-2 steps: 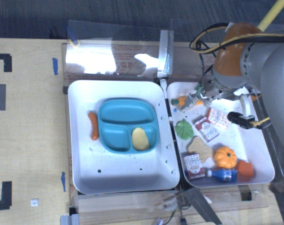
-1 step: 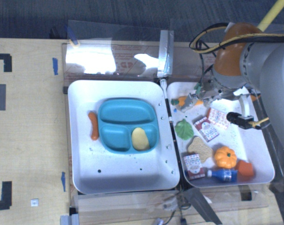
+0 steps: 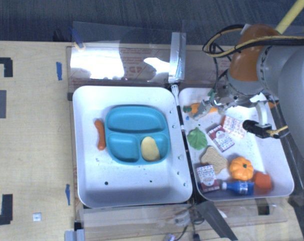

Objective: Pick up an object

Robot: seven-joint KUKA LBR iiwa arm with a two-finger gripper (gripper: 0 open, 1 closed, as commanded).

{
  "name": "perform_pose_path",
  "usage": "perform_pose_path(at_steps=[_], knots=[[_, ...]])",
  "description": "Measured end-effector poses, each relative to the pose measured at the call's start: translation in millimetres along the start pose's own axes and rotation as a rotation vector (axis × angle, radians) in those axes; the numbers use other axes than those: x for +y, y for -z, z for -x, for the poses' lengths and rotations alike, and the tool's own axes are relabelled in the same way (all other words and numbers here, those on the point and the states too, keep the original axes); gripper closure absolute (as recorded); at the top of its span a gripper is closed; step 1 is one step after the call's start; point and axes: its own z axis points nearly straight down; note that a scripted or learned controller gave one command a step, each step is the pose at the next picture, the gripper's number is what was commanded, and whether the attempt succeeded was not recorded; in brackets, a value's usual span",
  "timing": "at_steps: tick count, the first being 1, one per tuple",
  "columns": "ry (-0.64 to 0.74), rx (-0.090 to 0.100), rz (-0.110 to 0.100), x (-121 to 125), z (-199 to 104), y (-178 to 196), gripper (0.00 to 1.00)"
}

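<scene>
Partly, arm (image 3: 252, 64) hides right bin's (image 3: 282, 179) far corner.

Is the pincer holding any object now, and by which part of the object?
It cannot be told: the pincer is low in the right bin, beside a small orange toy.

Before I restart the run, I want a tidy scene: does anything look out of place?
Only the orange sausage-shaped toy: it lies on the left white bin's floor beside the blue divided tray, not in it.
</scene>
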Motion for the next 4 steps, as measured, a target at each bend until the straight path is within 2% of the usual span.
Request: perform_pose_path(at_steps=[1, 2, 3, 4], knots=[[0.0, -0.007, 0.031, -7, -26, 107, 0.0], [0.142, -0.006, 0.023, -22, -12, 2, 0.0], [0.001, -0.002, 0.016, -3, -5, 0, 0.0], [-0.014, 0.001, 0.002, 1, -5, 0, 0.0]])
